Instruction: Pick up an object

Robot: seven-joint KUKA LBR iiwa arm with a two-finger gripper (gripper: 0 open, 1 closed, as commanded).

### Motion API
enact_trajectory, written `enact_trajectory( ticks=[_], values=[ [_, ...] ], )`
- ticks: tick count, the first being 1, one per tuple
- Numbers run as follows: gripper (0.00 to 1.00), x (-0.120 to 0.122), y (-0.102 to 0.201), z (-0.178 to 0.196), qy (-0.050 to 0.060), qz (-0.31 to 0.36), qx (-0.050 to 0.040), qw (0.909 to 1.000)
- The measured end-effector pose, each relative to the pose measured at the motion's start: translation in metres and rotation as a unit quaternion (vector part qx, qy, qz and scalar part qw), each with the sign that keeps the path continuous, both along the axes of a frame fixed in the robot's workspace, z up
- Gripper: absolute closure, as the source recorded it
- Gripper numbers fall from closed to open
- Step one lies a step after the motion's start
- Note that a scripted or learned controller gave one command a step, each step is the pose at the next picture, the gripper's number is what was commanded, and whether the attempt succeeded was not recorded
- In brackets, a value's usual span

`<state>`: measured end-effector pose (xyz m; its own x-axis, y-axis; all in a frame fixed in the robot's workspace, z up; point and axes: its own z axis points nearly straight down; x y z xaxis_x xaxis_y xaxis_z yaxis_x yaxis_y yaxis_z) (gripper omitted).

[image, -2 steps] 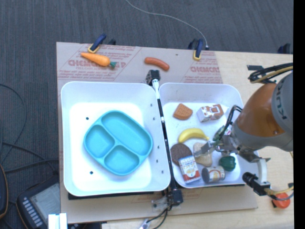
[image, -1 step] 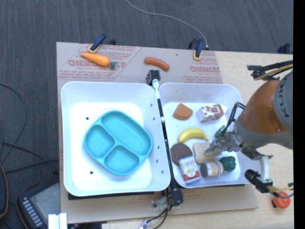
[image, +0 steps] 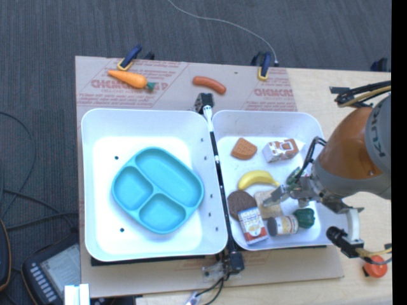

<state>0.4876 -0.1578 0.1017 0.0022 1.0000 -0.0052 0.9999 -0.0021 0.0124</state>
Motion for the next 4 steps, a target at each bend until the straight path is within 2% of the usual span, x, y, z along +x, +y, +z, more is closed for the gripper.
enact_trajectory(
  ticks=[1, 2, 3, 4],
  values=[
    [1.0, 0.0, 0.0, 0.01, 0.0, 0.0, 0.0003, 1.0],
    [0.0, 0.0, 0.0, 0.01, 0.0, 0.0, 0.0005, 1.0],
    [0.0, 0.02, 0.048, -0.014, 0.004, 0.0, 0.0007, 1.0],
    [1.0, 0.021, 0.048, -0.003, 0.003, 0.0, 0.0007, 1.0]
  ],
)
